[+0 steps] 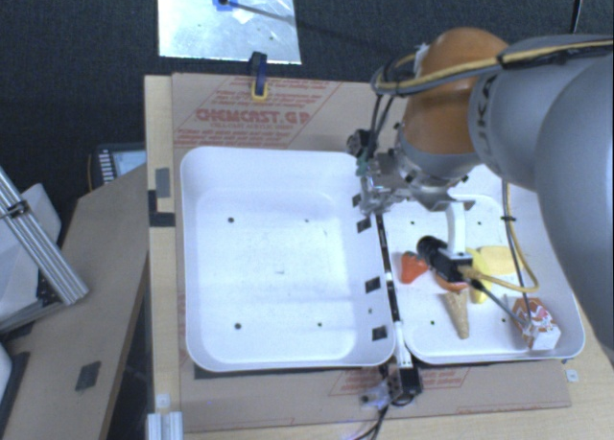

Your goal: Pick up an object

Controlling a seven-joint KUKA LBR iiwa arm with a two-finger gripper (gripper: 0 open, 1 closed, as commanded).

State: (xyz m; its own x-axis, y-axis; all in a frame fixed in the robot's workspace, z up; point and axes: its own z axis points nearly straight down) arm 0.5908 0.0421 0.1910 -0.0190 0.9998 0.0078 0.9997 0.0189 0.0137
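Note:
My gripper hangs over the far left corner of the right bin, close to the divider between the two bins. Nothing shows between its fingers. Several small things lie in the right bin. A red-orange piece sits near the divider. A tan cone points toward the front edge. A pale yellow piece lies to the right of them, and a small white and red box sits at the front right corner. These lie in front of and to the right of the gripper.
The left bin stands beside the right one on a cardboard sheet. The arm's grey body covers the right bin's far right. A shiny metal plate lies behind the bench.

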